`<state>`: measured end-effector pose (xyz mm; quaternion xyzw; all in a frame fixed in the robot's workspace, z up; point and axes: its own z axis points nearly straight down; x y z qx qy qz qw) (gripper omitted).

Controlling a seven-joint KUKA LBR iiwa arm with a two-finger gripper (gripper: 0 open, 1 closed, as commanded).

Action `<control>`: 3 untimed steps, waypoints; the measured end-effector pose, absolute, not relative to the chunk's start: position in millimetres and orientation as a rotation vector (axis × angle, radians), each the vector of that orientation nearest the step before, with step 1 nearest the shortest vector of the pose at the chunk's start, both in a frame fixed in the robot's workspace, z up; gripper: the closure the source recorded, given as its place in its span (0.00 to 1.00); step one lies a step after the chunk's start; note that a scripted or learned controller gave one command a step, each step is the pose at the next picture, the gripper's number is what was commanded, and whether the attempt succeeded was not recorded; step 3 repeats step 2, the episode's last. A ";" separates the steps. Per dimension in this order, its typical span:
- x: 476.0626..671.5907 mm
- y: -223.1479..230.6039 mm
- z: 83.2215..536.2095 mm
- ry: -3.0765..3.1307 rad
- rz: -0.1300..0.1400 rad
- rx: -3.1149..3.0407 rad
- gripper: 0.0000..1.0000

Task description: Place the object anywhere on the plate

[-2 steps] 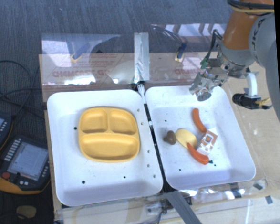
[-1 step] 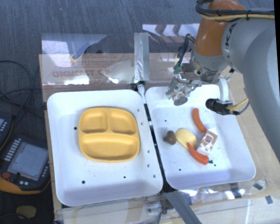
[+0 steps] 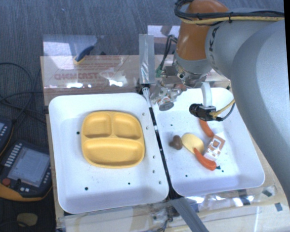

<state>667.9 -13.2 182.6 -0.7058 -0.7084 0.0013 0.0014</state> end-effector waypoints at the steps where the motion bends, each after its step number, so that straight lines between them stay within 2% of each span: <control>1: 626.5 35.1 182.4 -2.222 0.005 -2.217 1.00; 2: 626.5 35.1 182.3 -2.222 0.005 -2.217 0.00; 3: 626.5 35.1 182.3 -2.222 0.005 -2.217 0.00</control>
